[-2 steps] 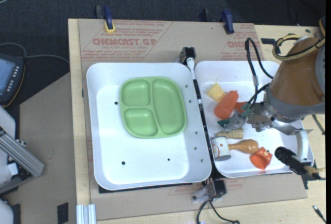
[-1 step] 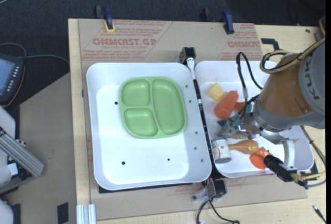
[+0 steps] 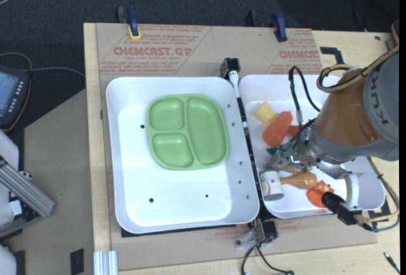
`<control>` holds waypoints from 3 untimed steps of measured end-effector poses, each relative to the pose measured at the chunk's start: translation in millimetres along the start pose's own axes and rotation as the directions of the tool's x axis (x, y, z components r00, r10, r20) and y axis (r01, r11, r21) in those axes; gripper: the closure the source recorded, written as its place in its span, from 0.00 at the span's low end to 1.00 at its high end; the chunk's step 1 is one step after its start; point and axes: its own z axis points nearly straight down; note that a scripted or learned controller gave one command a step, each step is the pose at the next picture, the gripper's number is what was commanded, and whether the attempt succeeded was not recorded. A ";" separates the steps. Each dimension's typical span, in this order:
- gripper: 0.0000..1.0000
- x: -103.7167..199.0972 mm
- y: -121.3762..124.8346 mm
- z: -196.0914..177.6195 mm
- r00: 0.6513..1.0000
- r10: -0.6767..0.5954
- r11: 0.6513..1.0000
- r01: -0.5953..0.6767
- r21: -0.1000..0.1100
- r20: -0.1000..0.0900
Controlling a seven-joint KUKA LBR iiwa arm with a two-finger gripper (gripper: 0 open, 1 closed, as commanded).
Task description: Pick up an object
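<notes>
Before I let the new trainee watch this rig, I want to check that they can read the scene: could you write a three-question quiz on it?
1. True or false: the green divided plate lies in the left bin.
2. Which item lies nearest the far end of the right bin?
A. the yellow piece
B. the small can
C. the orange carrot-like toy
3. Fill in: the arm comes in from the view's ____ and hangs over the ____ bin.

Key: 1 true. 2 A. 3 right; right.
</notes>
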 end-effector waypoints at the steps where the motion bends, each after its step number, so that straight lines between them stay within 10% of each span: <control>1: 1.00 -0.1 0.6 -11.2 1.000 0.001 1.000 -0.001 -0.004 0.001; 3: 1.00 -6.7 -7.0 -107.9 1.000 -0.001 1.000 0.001 -0.011 0.004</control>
